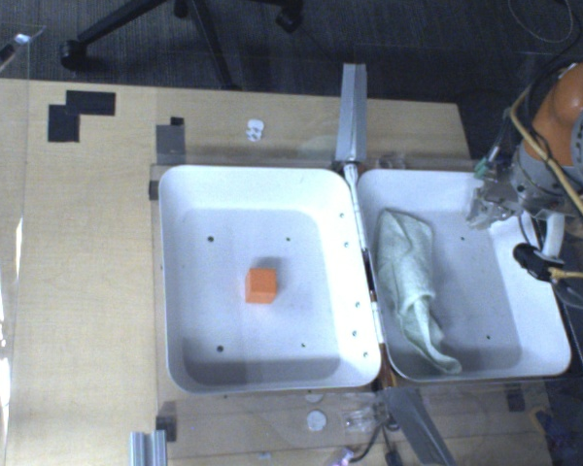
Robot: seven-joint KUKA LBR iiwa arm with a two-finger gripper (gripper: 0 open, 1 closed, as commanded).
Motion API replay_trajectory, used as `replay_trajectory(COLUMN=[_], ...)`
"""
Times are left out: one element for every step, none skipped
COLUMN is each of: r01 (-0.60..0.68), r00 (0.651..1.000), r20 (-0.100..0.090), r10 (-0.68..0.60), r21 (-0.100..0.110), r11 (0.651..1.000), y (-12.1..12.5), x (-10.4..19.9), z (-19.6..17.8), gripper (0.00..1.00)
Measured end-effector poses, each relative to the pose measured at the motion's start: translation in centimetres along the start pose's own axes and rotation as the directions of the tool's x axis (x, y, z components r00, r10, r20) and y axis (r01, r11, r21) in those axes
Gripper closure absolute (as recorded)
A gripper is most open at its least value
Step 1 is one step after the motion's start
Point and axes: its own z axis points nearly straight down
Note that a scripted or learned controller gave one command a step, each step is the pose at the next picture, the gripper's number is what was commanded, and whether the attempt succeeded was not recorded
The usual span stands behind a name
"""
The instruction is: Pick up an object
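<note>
Two white bins sit side by side on the wooden surface [78, 289]. The left bin [189, 357] holds an orange cube [261, 285] near its centre. The right bin [525, 357] holds a crumpled pale cloth [411, 284] along its 9 o'clock side. The end effector [488, 207] hangs at that bin's 2 o'clock corner; its state cannot be told.

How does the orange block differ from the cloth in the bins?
The orange block is small, compact and brightly coloured; the cloth is pale, long and crumpled. The block sits mid-floor in the left bin; the cloth lies along the right bin's left side. Both rest apart from the gripper.
</note>
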Motion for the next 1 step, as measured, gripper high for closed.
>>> replay_trajectory(r01=[0.069], r00=[0.998], r20=[-0.001], r10=[-0.069], r21=[0.004], r11=[0.998], y=[2.7], x=[2.36], z=[-9.08], gripper=[1.0])
